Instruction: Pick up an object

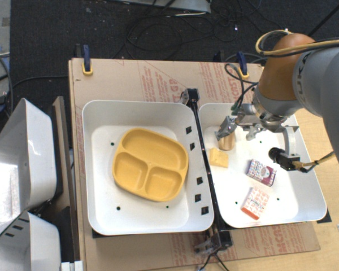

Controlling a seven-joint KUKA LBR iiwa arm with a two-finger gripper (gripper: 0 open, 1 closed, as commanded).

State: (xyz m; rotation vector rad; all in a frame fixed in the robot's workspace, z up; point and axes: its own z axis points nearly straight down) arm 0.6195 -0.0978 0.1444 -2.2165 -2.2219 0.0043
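Red lettering runs across the brown cardboard sheet (158, 81) under the bins, but it's too faint to read.

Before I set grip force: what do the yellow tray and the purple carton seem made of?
Yellow tray: likely moulded plastic, matte, with smooth rounded compartment walls. Purple carton: probably printed cardboard, with flat faces and sharp edges, though it is too small to be sure.
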